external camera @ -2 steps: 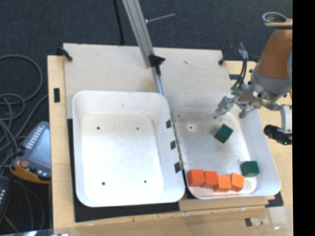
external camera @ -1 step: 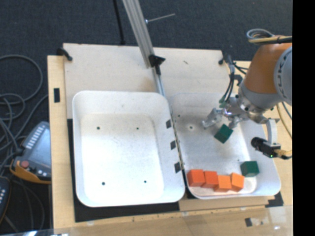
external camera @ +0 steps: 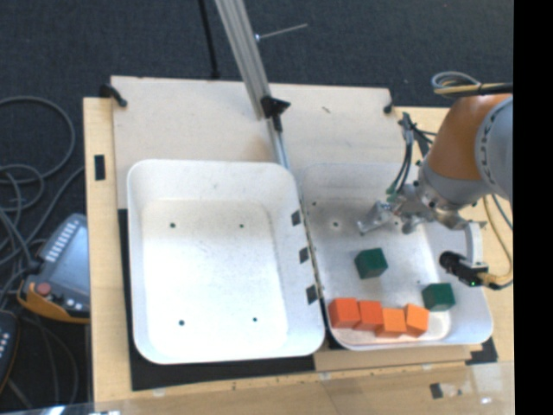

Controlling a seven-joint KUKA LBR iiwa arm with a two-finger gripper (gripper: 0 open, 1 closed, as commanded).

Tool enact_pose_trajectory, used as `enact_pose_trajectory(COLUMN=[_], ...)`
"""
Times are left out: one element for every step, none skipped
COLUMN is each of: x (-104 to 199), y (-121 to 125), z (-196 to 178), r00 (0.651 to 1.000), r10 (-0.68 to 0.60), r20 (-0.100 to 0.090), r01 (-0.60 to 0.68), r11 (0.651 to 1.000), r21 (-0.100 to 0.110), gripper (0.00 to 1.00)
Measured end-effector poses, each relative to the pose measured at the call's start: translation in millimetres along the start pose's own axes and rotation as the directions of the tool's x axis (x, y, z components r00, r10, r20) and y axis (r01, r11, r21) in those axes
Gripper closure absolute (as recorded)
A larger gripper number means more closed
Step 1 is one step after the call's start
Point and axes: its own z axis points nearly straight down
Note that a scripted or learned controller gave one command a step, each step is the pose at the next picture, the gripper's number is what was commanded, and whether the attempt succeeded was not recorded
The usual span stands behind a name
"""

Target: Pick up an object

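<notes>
The right bin (external camera: 346, 188) holds a dark green cube (external camera: 371, 263) near its middle. A second green cube (external camera: 439, 296) lies toward the bin's right front. Several orange blocks (external camera: 380, 316) sit in a row along the front wall. My gripper (external camera: 370, 223) reaches in from the right and hangs over the bin's middle, just behind the first green cube and apart from it. Nothing is visibly held. The orange-banded wrist (external camera: 462, 150) rises behind it at the right.
The left bin (external camera: 216, 258) sits beside the right one, sharing a raised divider edge. A slanted aluminium pole (external camera: 246, 50) stands behind the bins. Cables and a pendant (external camera: 60, 266) lie off the bench to the left.
</notes>
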Motion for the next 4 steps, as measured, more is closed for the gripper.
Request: enact_pose_trajectory(x=[27.3, 56.9, 120.4, 77.7], y=[-48.5, -83.2, -27.6, -48.1], z=[23.4, 22.5, -81.0, -30.7], r00=[1.0, 1.0, 1.0, 1.0], r10=[0.005, 0.008, -0.004, 0.008], r20=[-0.001, 0.0, -0.002, 0.001], r01=[-0.005, -0.008, 0.004, -0.008], r11=[1.0, 1.0, 1.0, 1.0], r21=[0.003, 0.002, -0.006, 0.008], gripper=[0.0, 0.0, 0.0, 0.0])
